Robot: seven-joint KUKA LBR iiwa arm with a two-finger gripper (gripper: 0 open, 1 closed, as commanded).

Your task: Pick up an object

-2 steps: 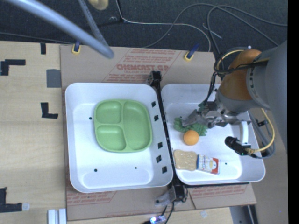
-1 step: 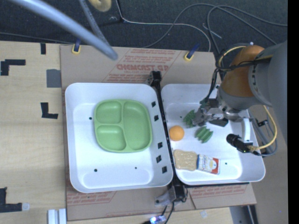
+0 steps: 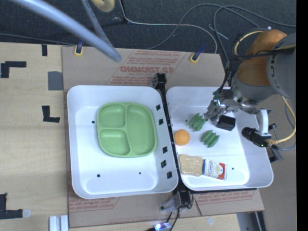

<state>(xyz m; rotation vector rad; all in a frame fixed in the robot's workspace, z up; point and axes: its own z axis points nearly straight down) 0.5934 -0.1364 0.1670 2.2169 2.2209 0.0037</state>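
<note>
In the right bin lie two green ridged pieces, an orange ball and a flat packet with a tan half and a red-and-white label. My gripper hangs low over the bin's upper middle, just right of the upper green piece and above the lower one. I see nothing held in it.
The left bin holds a green divided plate. A black divider with clips runs between the bins. Cables trail across the dark surface behind. The arm's grey body with its orange band looms over the right bin's far right corner.
</note>
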